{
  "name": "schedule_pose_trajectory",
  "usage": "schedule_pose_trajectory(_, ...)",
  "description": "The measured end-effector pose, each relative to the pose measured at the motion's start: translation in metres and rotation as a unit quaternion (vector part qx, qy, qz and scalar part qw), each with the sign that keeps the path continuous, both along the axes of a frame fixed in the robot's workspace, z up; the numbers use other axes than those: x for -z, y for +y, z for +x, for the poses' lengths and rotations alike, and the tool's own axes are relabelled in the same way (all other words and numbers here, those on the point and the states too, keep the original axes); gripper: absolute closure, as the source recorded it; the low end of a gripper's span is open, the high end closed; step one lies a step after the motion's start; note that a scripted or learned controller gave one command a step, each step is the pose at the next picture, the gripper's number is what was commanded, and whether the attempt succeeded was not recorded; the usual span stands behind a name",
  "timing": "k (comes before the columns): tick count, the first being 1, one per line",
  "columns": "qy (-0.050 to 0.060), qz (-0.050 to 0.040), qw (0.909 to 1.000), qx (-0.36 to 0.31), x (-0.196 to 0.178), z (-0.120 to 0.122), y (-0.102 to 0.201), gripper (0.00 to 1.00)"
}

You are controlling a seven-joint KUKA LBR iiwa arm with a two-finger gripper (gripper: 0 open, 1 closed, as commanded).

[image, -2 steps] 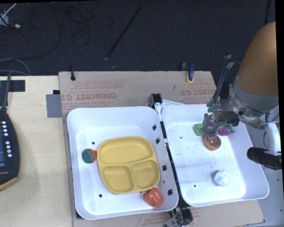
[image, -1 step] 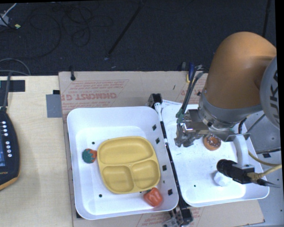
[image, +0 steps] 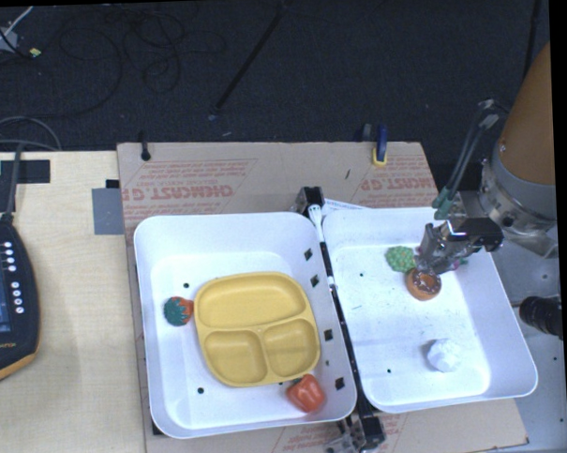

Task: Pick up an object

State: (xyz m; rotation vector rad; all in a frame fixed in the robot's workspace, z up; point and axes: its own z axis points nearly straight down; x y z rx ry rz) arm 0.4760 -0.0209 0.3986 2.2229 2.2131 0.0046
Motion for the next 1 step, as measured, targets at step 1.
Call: schedule_pose_trajectory(1, 0.003, 0.0013, 1.0, -0.005, -0.0112, 0.013, 0.0727, 1.0)
